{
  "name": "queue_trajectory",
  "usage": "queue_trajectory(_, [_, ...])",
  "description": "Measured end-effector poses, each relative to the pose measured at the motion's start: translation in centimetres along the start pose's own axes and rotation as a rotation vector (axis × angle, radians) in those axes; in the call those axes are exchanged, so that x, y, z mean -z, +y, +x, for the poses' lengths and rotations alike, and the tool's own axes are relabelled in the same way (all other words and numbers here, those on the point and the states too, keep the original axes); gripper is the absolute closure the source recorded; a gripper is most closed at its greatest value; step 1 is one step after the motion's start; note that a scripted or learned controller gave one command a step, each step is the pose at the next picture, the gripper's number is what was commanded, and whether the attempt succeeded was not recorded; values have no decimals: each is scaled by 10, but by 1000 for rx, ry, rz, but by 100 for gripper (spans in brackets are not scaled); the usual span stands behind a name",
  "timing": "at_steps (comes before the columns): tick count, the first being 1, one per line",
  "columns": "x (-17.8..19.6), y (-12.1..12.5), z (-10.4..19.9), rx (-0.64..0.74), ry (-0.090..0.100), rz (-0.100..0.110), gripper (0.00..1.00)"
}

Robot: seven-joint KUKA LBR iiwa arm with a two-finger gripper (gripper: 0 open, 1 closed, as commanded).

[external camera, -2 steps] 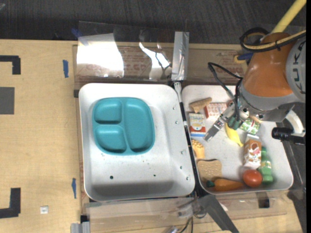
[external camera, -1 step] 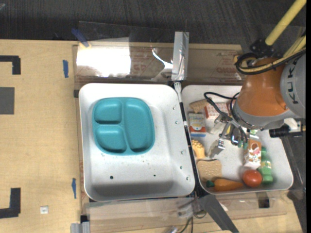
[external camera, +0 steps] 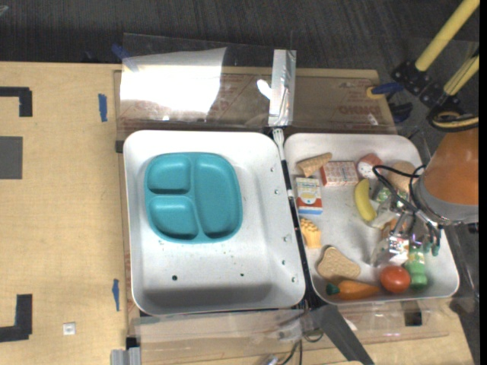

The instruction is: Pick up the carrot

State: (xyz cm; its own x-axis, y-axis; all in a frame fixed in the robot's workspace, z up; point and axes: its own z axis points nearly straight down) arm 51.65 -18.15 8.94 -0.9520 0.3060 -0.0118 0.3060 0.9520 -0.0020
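Lying across most of the picture is a light wooden bench (external camera: 61,226) with black tape marks at its left side, and behind it a dark floor (external camera: 228,6) runs along the top. Two white bins sit side by side on the bench. The left bin (external camera: 259,272) holds a teal plate (external camera: 194,196) with three compartments. The right bin (external camera: 338,147) is crowded with toy food. The arm (external camera: 456,173) comes in from the right and hangs over the right part of this bin, with the gripper (external camera: 403,238) low among wires; I cannot tell if it is released or clenched. A yellow banana (external camera: 364,201) lies left of the gripper. A small carton (external camera: 307,196) stands near the bin's left wall. The carrot (external camera: 356,288) lies along the near wall, between a slice of bread (external camera: 337,264) and a red tomato (external camera: 395,279), apart from the gripper.
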Motion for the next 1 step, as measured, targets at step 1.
queue_trajectory(1, [13, 4, -3, 3, -11, -3, 100])
